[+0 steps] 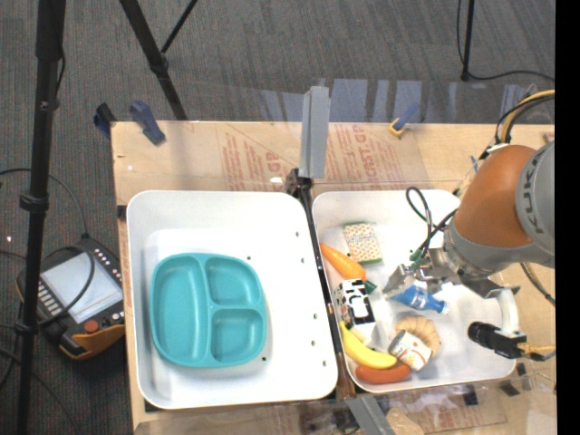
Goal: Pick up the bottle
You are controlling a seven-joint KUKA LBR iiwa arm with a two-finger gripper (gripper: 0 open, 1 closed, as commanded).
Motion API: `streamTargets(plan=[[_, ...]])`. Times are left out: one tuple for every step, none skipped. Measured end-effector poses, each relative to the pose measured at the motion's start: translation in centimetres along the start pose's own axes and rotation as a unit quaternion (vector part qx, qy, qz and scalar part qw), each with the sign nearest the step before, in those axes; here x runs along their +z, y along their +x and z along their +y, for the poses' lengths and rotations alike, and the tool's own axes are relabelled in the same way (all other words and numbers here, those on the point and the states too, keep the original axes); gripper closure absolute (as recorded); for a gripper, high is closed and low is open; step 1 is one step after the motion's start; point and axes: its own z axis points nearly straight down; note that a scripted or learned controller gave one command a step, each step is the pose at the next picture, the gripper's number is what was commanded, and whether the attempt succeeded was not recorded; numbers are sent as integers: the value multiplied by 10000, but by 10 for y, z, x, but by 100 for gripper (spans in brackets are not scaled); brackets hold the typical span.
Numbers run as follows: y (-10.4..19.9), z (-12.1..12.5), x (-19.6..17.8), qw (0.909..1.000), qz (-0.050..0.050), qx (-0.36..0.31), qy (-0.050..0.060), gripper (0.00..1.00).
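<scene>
pincer (415, 277) sits right on the blue bottle (422, 299), bottle lying longways off toward its right. can't tell its grip state.

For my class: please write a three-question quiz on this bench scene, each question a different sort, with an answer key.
1. True or false: the teal plate lies in the left bin.
2. Which thing lies closest to the gripper? A) carrot B) blue bottle C) banana
3. Fill in: the plate is split into ___ compartments.

Key
1. True.
2. B; the bottle lies just below the gripper in the right bin.
3. Three.
</scene>
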Motion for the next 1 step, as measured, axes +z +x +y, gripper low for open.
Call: streamTargets(plan=[[3, 97, -66, 9994, -21, 357, -26, 100]])
